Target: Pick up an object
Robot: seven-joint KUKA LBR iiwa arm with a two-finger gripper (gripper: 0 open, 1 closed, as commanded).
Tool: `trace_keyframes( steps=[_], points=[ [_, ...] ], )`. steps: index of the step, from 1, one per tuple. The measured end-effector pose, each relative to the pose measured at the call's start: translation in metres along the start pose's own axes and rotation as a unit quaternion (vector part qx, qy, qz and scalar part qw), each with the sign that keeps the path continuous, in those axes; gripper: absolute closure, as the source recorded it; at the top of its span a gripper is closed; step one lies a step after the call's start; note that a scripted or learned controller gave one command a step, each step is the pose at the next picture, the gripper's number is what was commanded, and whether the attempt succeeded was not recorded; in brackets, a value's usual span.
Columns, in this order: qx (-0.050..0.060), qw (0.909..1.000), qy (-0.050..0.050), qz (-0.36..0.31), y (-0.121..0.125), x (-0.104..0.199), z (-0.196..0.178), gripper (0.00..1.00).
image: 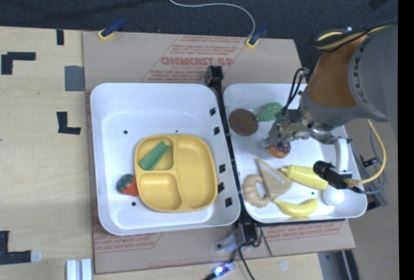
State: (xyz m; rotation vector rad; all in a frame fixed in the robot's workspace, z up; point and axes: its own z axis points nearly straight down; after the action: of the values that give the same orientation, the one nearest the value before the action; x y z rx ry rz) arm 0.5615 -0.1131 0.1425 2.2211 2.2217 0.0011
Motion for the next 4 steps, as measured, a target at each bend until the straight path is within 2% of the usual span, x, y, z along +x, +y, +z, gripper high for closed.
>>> trace_keyframes(
  steps=[2, 3, 4],
  points=[
    [-0.001, 1.0000, 0.000, -0.001, 0.003, -0.008, -0.084, 1.00],
    [0.000, 1.0000, 0.001, -0.004, 0.025, 0.043, -0.092, 1.00],
    [0.001, 1.0000, 0.000, -0.004, 0.045, 0.099, -0.078, 1.00]
  ],
)
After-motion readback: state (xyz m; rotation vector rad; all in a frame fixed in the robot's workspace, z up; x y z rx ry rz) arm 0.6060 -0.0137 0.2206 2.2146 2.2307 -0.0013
